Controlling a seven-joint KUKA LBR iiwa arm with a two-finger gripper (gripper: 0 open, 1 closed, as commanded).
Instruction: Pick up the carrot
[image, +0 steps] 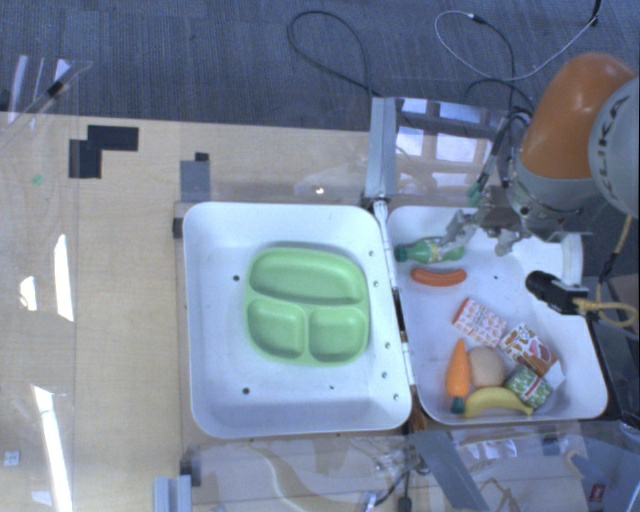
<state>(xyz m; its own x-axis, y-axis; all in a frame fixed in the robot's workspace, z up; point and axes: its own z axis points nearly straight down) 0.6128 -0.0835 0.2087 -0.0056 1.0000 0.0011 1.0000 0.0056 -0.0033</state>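
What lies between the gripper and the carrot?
In the camera view, a red sausage lies between the gripper and the carrot, with bare bin floor below it.

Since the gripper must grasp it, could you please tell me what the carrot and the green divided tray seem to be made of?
The carrot looks like moulded plastic toy food: uniform orange, smooth, with a faint sheen, though rubber is possible. The green divided tray appears to be matte hard plastic: one even pale green colour, rounded moulded compartments, and soft highlights rather than a sharp gloss.

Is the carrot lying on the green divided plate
No, the carrot lies in the right bin, beside the banana.
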